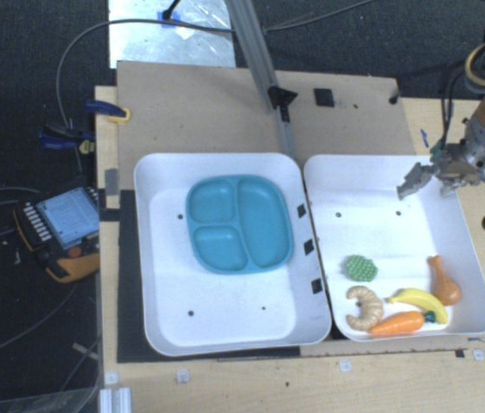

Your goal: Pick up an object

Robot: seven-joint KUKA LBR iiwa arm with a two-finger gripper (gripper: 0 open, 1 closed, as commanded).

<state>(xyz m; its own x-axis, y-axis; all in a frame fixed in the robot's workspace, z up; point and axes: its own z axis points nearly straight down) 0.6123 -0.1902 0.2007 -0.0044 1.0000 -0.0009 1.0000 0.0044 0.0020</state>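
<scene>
Right now the gripper hangs over the upper right part of the right bin with its two fingers spread apart and nothing between them. Well apart from it, toy foods lie grouped in that bin's lower right corner: a green ball, a croissant, a carrot, a banana and a chicken drumstick. Beside it, the left bin holds a blue divided plate lying flat.

Open jaws hover above the right bin, toy foods clustered at its near corner.
</scene>
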